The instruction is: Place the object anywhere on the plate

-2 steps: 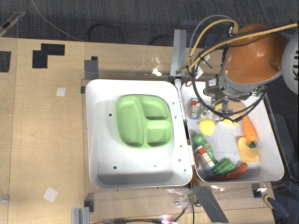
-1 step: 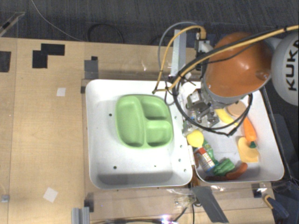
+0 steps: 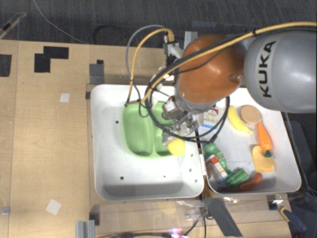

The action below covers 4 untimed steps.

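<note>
arm (image 3: pixel 277 68): reaches in from right | wrist: bent downward | gripper (image 3: pixel 179 125): low, pointing down

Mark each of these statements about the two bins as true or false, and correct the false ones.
1. The green plate lies in the left bin. True.
2. A yellow lemon sits at the plate's right edge. True.
3. The carrot lies in the left bin. False: it lies in the right bin, near the banana.
4. The gripper hangs over the right bin's far corner. False: it is over the left bin, at the plate's right side.
5. The arm's band above the wrist is blue. False: it is orange.
</note>
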{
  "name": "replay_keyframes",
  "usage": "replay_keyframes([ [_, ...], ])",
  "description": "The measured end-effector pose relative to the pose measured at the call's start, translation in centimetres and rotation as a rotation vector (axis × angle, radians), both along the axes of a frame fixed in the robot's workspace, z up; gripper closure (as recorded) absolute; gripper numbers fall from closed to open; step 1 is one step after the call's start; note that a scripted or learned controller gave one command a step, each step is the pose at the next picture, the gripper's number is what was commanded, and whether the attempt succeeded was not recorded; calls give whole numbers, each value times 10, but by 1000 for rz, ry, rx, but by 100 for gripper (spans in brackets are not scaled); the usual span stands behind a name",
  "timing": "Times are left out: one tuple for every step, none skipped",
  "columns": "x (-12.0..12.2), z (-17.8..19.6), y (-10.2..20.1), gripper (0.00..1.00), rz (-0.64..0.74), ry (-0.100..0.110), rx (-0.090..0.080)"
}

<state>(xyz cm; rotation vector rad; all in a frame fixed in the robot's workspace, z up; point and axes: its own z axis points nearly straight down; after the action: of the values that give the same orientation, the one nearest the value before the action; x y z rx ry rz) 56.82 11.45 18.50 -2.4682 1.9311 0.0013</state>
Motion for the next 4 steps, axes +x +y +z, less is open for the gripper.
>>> replay_keyframes([
  [31,77,-91,100,202,-7,-5],
  [-21,-2,-2,100,334,4,0],
  [-17,74,-1,100,617,-7,-5],
  [34,68,31,100,771,-4,-4],
])
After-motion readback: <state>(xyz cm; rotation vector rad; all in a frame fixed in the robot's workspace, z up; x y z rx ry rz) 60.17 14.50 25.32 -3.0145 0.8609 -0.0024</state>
